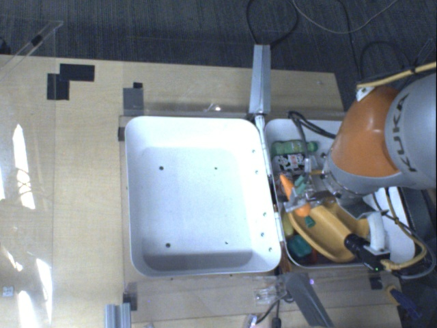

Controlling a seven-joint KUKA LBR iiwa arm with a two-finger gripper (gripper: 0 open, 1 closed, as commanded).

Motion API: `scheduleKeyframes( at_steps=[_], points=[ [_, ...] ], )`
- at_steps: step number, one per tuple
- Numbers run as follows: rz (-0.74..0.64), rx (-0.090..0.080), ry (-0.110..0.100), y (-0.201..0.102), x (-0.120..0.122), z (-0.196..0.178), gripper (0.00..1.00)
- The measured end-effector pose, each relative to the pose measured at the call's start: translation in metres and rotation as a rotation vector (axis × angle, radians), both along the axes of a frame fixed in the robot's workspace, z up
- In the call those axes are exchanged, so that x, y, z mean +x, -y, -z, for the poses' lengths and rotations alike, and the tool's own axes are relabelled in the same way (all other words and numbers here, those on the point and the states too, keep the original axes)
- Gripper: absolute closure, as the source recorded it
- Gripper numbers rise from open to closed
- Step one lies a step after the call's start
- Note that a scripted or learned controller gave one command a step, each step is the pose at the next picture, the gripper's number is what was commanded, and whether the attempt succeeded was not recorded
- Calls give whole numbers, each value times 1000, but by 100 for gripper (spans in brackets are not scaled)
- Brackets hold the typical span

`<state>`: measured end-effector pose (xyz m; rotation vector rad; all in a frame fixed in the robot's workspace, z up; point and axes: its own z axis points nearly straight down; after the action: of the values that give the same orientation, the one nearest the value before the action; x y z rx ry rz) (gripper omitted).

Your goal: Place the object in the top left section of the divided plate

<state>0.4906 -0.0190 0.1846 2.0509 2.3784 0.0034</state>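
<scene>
My gripper (305,188) hangs low in the right bin (273,132), under the grey arm with its orange band (365,139). Just below it lies a yellow plate (329,232), tilted and partly covered by the wrist; its dividers are hidden. Small orange pieces (287,183) lie beside the gripper on its left, and another orange piece (301,211) rests at the plate's upper left rim. A teal piece (309,221) sits on the plate close below the gripper. Whether anything is between the gripper's tips is hidden.
A green bottle-like item (294,146) lies at the far end of the right bin, and a dark green piece (300,245) at its near left. The large left bin (136,183) adjoins it across a shared rim. Cables trail behind the bench and at the lower right.
</scene>
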Motion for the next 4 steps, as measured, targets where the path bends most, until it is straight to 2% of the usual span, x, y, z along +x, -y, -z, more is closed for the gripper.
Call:
scheduleKeyframes(
  at_steps=[1, 2, 3, 4],
  points=[
    [130, -1, 2, 47, -2, -26, 100],
    [204, -1, -1, -6, 46, -6, 100],
    [299, 0, 0, 2, 62, 0, 100],
    [250, 0, 1, -57, 67, 0, 100]
  ],
)
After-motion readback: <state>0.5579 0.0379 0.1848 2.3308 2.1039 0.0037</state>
